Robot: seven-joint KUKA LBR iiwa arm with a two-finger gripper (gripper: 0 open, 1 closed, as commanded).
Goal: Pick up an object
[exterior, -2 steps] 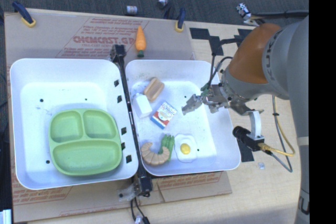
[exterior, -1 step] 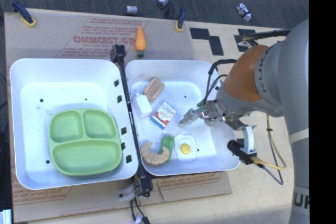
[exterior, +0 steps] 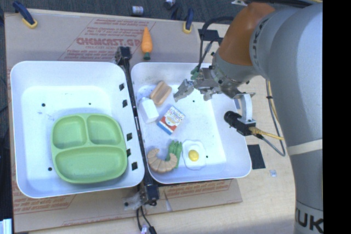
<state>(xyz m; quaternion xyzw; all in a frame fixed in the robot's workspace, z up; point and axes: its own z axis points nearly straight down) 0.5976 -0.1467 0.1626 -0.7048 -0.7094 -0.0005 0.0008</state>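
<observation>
Over the right bin (exterior: pixel 236 164) our pincer (exterior: pixel 185 90) hangs near the far wall, with nothing between its fingers; we cannot tell how wide they stand. Our arm (exterior: pixel 285 63) comes in from the right and covers that bin's far right corner, so the open floor we have lies in the middle and toward the near right.

We see the left bin (exterior: pixel 24 118) hold a green divided plate (exterior: pixel 88 148), with bare floor along its far side. A black clip strip (exterior: pixel 130 112) runs where the two bins meet.

Just left of the pincer lies a bread roll (exterior: pixel 160 92), close but apart from it. Beside the roll, nearer the shared wall, is a white block (exterior: pixel 148 110). A small printed packet (exterior: pixel 172 119) sits below the pincer, mid-floor. Along the near wall we find a shrimp (exterior: pixel 163 161), a green bit (exterior: pixel 175 148) touching it, and a fried egg (exterior: pixel 193 155). An orange carrot (exterior: pixel 146 41) rests on the cardboard (exterior: pixel 98 35) beyond the bins
</observation>
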